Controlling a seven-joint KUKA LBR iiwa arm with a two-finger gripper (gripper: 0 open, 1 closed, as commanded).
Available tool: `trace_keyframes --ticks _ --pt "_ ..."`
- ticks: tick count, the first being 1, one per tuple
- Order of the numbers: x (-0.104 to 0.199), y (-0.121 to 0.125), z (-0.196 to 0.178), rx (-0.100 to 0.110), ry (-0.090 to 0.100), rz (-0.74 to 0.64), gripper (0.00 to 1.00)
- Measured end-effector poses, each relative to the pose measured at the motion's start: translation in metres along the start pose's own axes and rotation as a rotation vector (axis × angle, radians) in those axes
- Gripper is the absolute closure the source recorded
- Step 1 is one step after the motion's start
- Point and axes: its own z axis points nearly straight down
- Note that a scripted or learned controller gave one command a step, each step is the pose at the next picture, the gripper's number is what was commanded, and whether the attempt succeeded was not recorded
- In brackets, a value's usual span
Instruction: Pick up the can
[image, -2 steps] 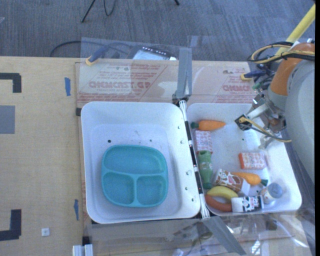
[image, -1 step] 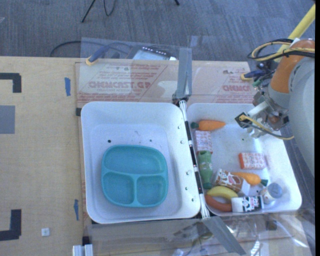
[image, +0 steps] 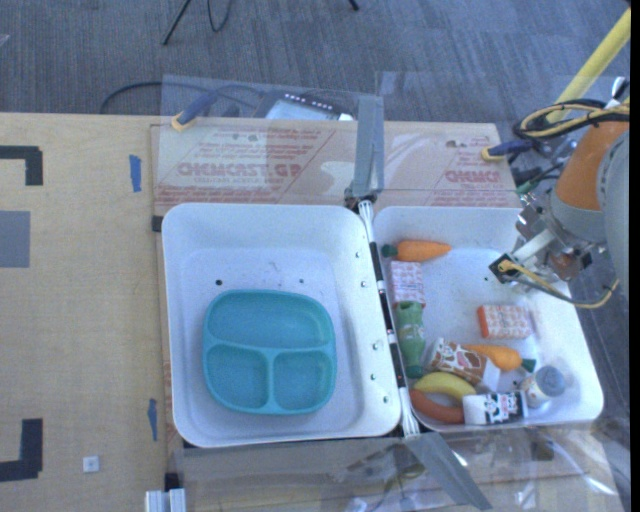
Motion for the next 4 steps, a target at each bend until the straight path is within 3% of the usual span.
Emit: trace_keyframes --ticks 1,2,3,4 --pt "0.010 -0.006 -0.002 0.005 0.014 -0.009 0.00" --pt "0.026 0.011 0.001 0.025 -0.012 0.151 0.00" --pt "0.029 0.013 -0.008 0.009 -0.006 0.144 1.00" --pt "0.029 0.011 -0.008 0.015 -0.007 0.144 0.00"
